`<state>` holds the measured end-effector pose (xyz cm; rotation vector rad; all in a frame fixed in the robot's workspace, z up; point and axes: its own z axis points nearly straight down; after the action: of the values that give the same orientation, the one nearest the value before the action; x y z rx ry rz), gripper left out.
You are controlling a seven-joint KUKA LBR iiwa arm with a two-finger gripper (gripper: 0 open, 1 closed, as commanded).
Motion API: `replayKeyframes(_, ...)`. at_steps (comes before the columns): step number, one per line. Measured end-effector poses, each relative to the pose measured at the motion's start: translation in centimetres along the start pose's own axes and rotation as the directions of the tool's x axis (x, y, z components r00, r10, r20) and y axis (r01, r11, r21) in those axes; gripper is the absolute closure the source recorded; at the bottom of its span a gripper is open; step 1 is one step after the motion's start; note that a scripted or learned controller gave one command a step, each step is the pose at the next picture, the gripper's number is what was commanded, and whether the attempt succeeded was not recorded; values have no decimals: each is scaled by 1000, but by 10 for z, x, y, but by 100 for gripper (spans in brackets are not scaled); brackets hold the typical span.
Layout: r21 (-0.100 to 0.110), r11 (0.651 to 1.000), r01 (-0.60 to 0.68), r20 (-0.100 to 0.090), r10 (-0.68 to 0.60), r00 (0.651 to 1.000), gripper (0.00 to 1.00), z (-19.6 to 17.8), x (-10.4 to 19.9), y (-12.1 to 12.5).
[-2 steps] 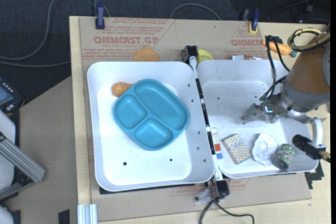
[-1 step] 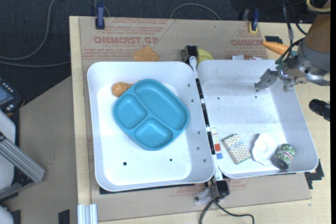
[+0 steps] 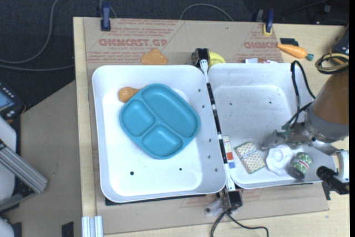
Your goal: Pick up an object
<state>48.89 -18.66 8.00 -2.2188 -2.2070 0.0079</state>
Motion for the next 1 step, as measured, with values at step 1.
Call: replayKeyframes(1,-21,1000,13,6,-13,1000,0,-65,59,61)
